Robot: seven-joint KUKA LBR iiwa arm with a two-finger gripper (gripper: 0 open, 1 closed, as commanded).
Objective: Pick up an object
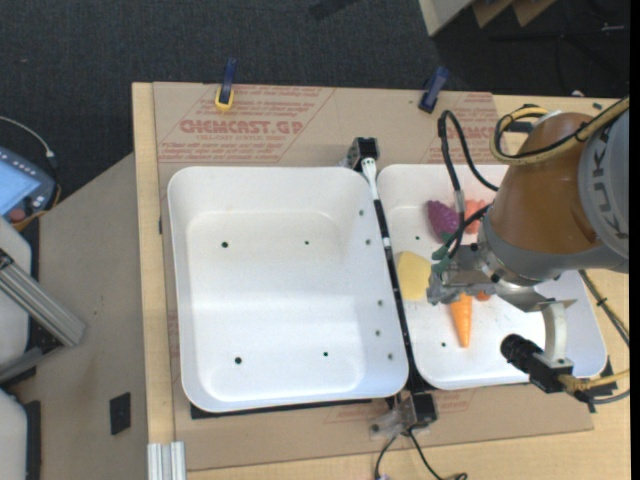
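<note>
The arm (pixel 560 203) reaches over the right bin (pixel 590 338), and its gripper (pixel 452 286) sits low among the objects there, near the bin's left wall. Whether it is spread or pinched cannot be told, since the wrist and arm body cover most of it from above. Just left of the gripper lies a yellow piece (pixel 412 274); just below it, tip pointing away toward the bin's near edge, lies a carrot (pixel 461 322), its top end touching or nearly touching the gripper. Behind the gripper, toward the bin's far wall, a purple piece (pixel 441 216) shows, with a bit of something orange-red (pixel 472 209) beside it. The left bin (pixel 190 268) lies beside, across the divider. The step looks like the descent or the closing for a grasp, probably on the carrot's top or the yellow piece. Next would come a firm closing and a straight lift; a grasp on the carrot's very end could slip.
</note>
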